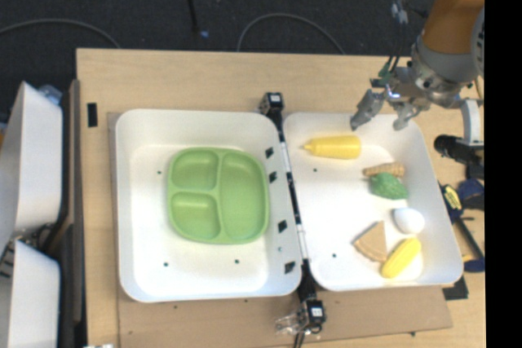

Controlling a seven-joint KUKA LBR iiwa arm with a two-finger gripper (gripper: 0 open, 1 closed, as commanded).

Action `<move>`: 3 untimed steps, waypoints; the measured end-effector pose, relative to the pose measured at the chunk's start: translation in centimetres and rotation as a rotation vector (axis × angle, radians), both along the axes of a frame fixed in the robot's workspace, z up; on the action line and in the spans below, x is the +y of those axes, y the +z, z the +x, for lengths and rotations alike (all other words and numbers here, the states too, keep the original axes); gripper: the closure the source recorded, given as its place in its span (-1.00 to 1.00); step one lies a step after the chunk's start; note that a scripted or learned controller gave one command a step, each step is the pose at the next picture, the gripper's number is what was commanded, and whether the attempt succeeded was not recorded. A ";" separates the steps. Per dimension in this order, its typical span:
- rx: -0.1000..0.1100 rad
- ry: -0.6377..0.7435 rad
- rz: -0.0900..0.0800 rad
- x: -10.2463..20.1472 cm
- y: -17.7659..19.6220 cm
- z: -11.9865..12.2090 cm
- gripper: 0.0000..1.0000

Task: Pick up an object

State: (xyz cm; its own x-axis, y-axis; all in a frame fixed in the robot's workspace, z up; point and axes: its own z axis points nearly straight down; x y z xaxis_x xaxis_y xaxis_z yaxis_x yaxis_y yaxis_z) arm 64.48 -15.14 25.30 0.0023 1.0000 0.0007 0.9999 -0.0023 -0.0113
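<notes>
My gripper (380, 121) hangs over the far edge of the right bin (326, 200), fingers spread open with nothing between them. Just below and left of it lies a yellow mustard bottle (333, 147) on its side. Further toward the front sit a tan cracker (384, 170), a green leafy piece (388, 187), a white egg (408, 220), a tan bread wedge (373, 241) and a yellow banana-like piece (401, 257).
The left bin (134, 167) holds a green divided plate (218, 194). Black clips (272, 103) mark the seam between the bins. White boxes (33, 151) stand at the far left. Cables and tools (461, 191) lie right of the right bin.
</notes>
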 end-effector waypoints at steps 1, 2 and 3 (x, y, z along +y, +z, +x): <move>-0.013 0.003 -0.001 0.0 0.8 0.2 -1.00; -0.011 0.005 -0.003 0.1 -3.5 0.8 -1.00; -0.008 0.003 -0.002 0.2 -9.8 0.9 -1.00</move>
State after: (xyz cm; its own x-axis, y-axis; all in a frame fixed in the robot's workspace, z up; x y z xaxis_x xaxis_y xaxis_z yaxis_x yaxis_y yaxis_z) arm 65.39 -14.97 15.51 -0.0006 1.0000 -0.0014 1.0000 0.0006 -0.0030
